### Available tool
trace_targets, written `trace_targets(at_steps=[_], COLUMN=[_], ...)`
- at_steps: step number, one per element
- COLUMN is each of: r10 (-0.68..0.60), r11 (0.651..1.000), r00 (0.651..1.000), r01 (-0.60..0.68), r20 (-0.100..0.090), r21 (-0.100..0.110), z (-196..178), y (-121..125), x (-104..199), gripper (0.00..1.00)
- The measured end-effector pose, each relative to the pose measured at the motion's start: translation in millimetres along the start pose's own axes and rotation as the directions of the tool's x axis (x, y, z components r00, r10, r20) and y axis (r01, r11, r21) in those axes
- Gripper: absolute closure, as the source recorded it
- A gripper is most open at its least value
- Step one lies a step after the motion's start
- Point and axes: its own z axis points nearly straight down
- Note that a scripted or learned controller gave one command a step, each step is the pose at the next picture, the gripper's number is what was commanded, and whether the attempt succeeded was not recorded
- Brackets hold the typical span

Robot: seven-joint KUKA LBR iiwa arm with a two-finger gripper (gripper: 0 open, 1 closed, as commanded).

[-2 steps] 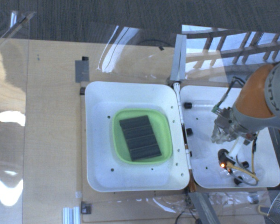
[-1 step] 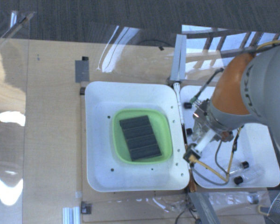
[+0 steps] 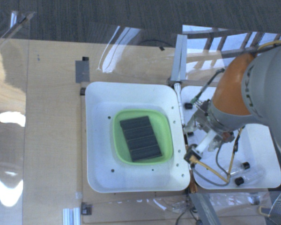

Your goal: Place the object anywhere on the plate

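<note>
Dark ridged block [image 3: 140, 138]: lies on green plate [image 3: 117, 144], well apart from claw [image 3: 206, 135]; placement apparently done. Claw state: cannot tell.

A dark grey ridged slab [image 3: 140, 138] lies flat, slightly askew, on the square green plate [image 3: 166, 130].

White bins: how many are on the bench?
2. The left bin holds a green plate with a dark ribbed block on it; the right bin lies partly under the arm.
</note>
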Motion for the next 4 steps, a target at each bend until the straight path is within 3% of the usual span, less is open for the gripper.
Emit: trace_targets(at_steps=[1,2,4], r10=[0.277,0.133,0.207], r11=[0.961,0.991,0.978], r00=[0.961,0.991,0.978], r01=[-0.277,-0.133,-0.207], r20=[-0.002,0.0,0.003], r21=[-0.005,-0.005,-0.002], z=[-68,-84,-50], y=[28,93,133], x=[-38,-86,-111], gripper=[0.0,0.0,0.0])
